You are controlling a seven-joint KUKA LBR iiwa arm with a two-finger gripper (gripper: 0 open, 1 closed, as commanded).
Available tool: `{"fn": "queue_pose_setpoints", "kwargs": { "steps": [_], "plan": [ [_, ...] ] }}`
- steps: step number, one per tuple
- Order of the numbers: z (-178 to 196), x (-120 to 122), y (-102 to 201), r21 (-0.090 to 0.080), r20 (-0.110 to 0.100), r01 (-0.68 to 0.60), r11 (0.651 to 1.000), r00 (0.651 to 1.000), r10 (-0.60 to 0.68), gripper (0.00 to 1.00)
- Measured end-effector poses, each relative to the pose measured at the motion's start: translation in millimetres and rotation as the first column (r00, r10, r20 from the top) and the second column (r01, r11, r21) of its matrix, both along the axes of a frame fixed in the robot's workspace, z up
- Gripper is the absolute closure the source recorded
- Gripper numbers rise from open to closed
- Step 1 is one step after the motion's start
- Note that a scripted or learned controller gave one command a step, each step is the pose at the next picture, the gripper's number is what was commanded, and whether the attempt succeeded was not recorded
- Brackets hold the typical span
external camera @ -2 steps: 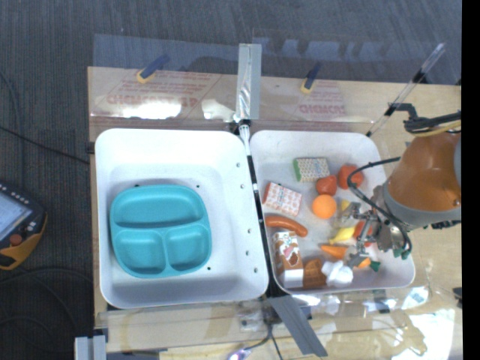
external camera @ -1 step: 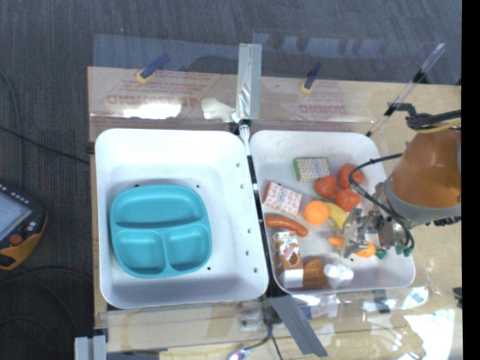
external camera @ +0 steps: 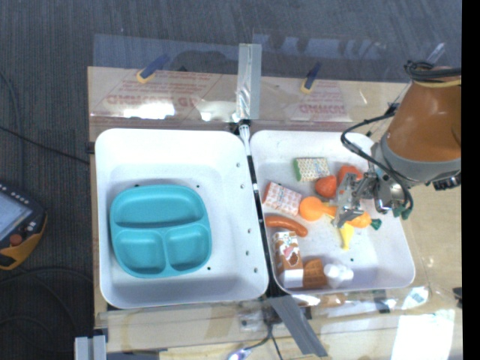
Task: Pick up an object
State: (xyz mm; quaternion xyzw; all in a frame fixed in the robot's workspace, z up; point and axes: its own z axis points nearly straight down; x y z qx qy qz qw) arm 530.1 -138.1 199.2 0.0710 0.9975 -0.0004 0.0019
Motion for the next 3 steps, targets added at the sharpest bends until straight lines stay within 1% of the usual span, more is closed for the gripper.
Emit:
{"fn": "queue_pose_setpoints", "kwargs": {
  "steps": [1,2,3],
  "plan": [
    [44,65,31,0.001,0.0,0.067,0.998,0.998,-0.067,1.0],
    [9,-26,119,0.001,-0.006,0.279,0.96,0.96,-0.279,1.0],
    [41,51,109,-0.001,-0.001,0.186,0.983,0.983,-0.186,1.0]
  ]
}}
